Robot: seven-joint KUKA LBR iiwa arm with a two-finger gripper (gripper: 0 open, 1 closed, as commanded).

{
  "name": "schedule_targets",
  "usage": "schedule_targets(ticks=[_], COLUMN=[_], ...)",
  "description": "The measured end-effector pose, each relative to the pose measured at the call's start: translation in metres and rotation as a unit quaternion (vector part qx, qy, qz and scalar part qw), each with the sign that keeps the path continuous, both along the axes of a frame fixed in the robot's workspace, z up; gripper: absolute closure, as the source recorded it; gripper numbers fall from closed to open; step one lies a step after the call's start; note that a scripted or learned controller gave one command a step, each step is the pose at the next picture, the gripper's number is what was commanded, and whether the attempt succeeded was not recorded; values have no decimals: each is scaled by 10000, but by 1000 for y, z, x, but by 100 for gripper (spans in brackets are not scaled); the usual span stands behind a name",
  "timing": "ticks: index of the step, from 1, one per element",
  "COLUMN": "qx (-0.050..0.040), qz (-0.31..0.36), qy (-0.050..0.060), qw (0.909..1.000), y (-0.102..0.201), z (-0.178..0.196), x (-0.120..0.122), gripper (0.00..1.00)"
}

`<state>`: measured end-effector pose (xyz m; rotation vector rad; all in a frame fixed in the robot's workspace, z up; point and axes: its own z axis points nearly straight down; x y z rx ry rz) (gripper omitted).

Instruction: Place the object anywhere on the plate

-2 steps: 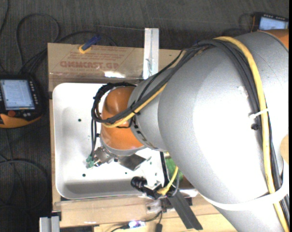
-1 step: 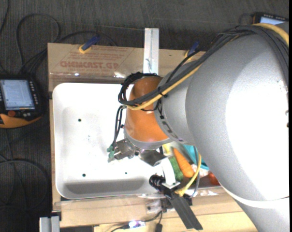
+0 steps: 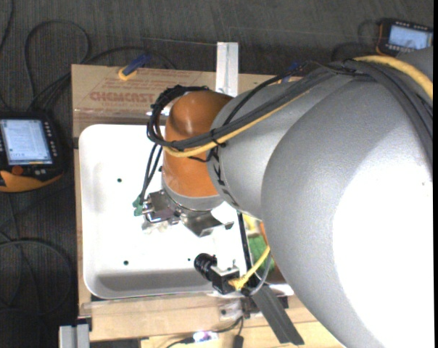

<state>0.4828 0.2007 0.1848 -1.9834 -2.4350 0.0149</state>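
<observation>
Gripper hangs low over the left bin, right of centre and closer to the bin's right wall than its left. Jaw state: cannot tell, the wrist hides it from above, and I can't see anything held. Arm comes in from the right and covers most of the right side, with the orange band over the far-right part of the left bin. Where the object lies, which way it points and its long axis: cannot tell; same for the plate. A scrap of green peeks out just right of the bin's right wall, too little to identify. Left bin floor is bare white apart from a few dark specks. Open room: the whole left half of the bin and a strip along the near wall. The gripper is well apart from the left, near and far walls. Cardboard sticks out beyond the far rim, a blue clip on it. A pendant sits on the floor left of the bench.
</observation>
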Motion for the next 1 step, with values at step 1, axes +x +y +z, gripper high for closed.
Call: schedule_targets(ticks=[1], qx=[-23], qz=[-1467], qy=[-3], qw=[9892], y=[-44], z=[-61], x=[0], gripper=[100])
